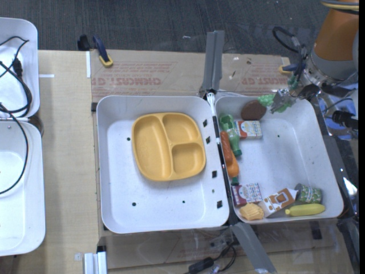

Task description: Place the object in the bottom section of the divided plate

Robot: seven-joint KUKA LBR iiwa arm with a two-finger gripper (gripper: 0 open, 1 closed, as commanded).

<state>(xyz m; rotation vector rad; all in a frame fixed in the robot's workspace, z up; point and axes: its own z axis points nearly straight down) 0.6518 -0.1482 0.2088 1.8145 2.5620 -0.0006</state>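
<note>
1. A robotics lab: two shallow white bins [108, 170] sit on a counter [63, 153] lined with cardboard [148, 76].
2. Loose black cables [14, 84] trail over white equipment at left.
3. Dark carpet [171, 10] lies beyond.

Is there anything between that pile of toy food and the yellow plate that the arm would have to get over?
Yes. The raised walls where the two bins meet run between the toy food in the right bin and the divided plate in the left bin. The plate's sections look bare. The gripper is at the right bin's top edge, by a green item.
</note>
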